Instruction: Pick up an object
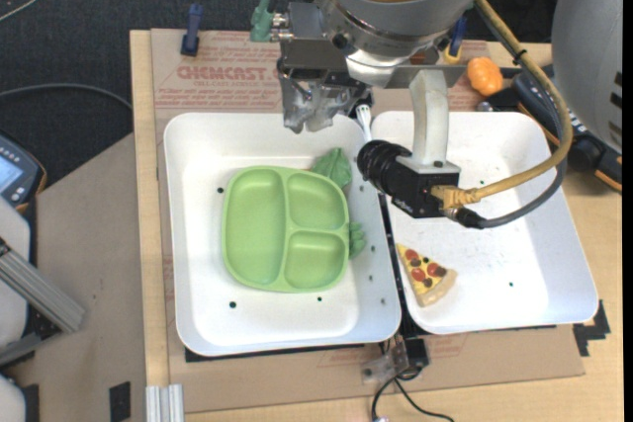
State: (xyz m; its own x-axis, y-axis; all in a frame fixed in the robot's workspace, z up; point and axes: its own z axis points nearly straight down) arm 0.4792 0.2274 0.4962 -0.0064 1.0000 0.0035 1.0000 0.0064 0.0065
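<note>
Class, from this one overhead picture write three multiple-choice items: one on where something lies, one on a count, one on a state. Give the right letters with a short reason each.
1. Where does the pizza slice toy lie?
A. in the right bin
B. on the green plate
C. on the cardboard outside the bins

2. How many compartments does the green divided plate have?
A. two
B. three
C. five

3. What is the state of the tool?
A. gripping the plate
B. gripping the pizza slice
C. above the left bin's far edge, holding nothing visible

Answers: 1 A, it rests at the near left corner of the right bin. 2 B, one long section and two smaller ones. 3 C, it hangs over the left bin apart from the plate.
</note>
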